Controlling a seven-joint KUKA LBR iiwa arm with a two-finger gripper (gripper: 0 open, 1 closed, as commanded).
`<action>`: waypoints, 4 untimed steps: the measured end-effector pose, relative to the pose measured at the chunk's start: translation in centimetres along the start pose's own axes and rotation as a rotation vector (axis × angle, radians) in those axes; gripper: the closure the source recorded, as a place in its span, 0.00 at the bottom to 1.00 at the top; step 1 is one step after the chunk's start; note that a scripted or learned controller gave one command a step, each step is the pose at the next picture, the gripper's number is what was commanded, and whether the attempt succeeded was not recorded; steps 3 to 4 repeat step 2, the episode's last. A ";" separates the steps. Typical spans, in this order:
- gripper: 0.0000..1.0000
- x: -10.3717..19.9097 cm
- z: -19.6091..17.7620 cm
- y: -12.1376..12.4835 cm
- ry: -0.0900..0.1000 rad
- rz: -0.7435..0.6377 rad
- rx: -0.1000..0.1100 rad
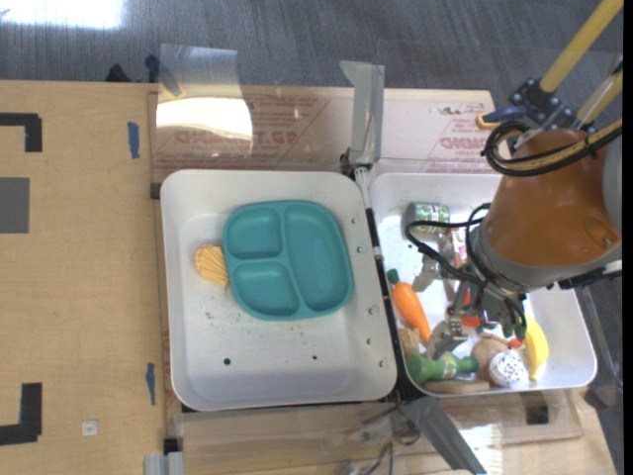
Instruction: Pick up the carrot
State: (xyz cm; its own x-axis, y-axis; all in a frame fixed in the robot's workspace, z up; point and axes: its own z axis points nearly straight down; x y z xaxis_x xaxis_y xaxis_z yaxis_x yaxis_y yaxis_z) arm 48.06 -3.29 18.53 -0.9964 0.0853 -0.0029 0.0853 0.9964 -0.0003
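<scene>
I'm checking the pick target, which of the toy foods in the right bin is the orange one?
The carrot, lying by that bin's left wall, orange with a green top. The banana is yellow and the cucumber green.

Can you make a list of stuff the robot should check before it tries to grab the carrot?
1. Carrot in view, at the left side of the right bin: ok.
2. Top of carrot uncovered: ok.
3. Gripper over the carrot: not ok, it is to the right of it.
4. Carrot between the fingers: not ok.
5. Room around carrot: not ok, green toy lies close below it.
6. Fingers wide enough: cannot tell.
</scene>
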 end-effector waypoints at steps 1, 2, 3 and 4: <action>0.00 -1.6 0.0 4.1 -0.004 -0.217 -0.002; 0.00 -0.5 0.0 4.2 0.000 -0.423 -0.002; 0.00 -0.5 0.0 4.2 0.000 -0.423 -0.002; 0.00 -0.5 0.0 4.2 0.000 -0.423 -0.002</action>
